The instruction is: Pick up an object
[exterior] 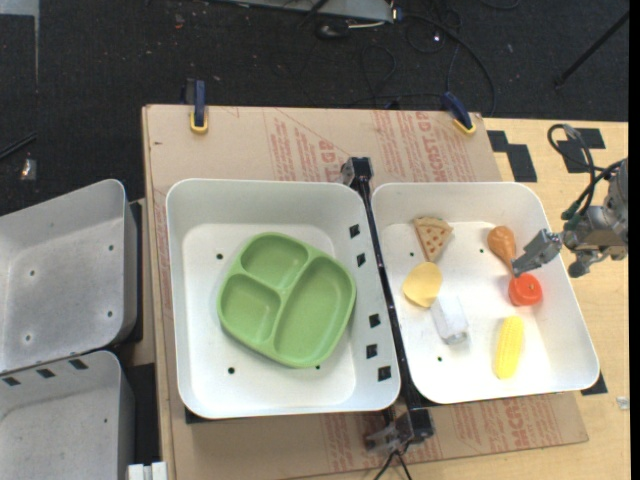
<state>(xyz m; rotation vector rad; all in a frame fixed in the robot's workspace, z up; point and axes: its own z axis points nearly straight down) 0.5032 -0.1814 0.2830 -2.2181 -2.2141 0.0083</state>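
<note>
While pincer (535, 253) hangs at right edge of frame above red tomato (525, 290), nothing lifted; finger opening unclear; grasp pending.

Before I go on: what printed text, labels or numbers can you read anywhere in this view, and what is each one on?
Red print on the cardboard sheet behind the bins, upside down from this view: too blurred to read.
Red print along the cardboard's front edge, right of centre: too blurred to read.
Green divided plate, both white bins, and the toy food: no text visible.
End effector: no readable marking.
</note>
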